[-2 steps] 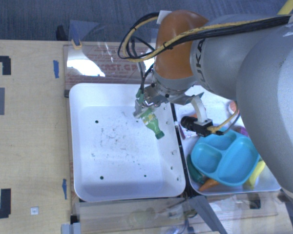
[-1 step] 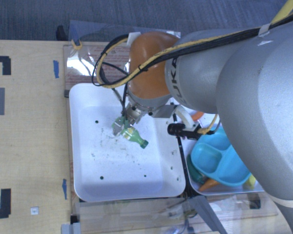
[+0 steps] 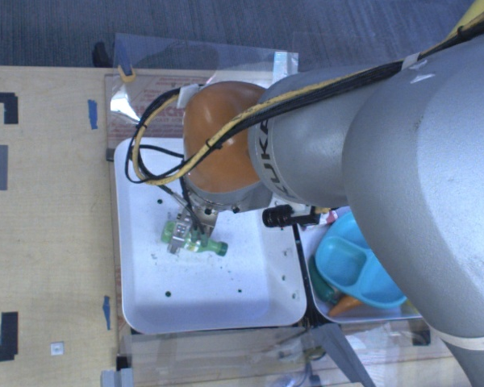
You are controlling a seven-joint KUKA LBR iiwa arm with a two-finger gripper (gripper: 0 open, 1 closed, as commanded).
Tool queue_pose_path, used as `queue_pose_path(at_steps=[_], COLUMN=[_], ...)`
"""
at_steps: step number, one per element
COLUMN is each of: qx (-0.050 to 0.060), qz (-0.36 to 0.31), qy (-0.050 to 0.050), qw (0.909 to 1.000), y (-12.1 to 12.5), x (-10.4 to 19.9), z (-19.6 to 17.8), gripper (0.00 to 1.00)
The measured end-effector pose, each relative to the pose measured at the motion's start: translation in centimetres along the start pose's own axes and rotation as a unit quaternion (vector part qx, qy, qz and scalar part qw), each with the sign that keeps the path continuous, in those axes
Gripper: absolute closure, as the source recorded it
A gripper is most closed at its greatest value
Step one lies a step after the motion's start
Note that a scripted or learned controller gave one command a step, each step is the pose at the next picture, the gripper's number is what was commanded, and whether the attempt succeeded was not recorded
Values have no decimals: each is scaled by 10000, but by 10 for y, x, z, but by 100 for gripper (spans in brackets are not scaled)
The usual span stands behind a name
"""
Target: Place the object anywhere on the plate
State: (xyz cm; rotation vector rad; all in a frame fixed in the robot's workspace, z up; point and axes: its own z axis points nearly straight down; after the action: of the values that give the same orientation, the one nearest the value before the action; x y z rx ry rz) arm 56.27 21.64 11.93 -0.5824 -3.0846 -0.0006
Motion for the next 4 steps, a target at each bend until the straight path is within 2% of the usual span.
queue_pose_path(at_steps=[1,2,3,4], qx=[-47,-37,-13,-2], qz=[527,415,1356,1154], qy=[-50,-41,-28,-11], qw=[9986,9991,9908,9933], y=[-7,-8,-92,-55], x=[48,33,17,-27], z=[-131,21,-42,2], gripper=[100,100,100,100])
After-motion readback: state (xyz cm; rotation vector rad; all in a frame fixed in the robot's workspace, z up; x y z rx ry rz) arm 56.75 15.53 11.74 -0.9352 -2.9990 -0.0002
